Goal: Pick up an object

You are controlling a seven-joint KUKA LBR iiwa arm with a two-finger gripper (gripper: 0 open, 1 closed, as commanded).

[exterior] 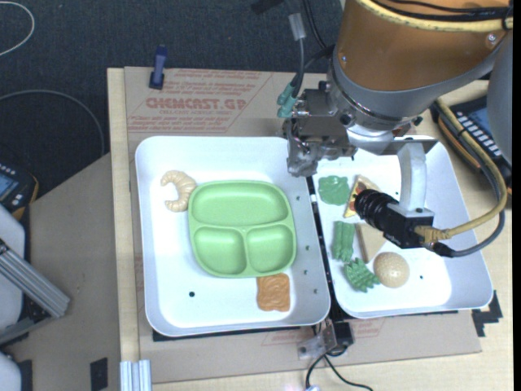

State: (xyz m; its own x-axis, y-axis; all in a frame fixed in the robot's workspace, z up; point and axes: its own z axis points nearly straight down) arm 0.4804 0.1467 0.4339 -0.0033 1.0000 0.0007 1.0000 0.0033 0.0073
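Note:
My gripper (303, 155) hangs under the big orange-banded wrist, above the seam between the two bins near their far edge. Nothing shows in its grasp. Just right of it in the right bin (464, 287) lie a green leafy piece (332, 190) and a pizza slice (359, 194). Nearer the front are a green bean-like piece (343, 240), a small green bush-shaped toy (359, 276), a thin brown stick (362, 247) and a beige ball (391, 269). The left bin (155, 243) holds a green divided plate (242, 226), a croissant (177, 188) and an orange waffle (274, 292).
A black cylindrical unit with a cable (395, 220) hangs off the arm over the right bin's middle and covers part of it. Both bins rest on a cardboard sheet (203, 96). A small blue object (158, 68) stands at its far left edge.

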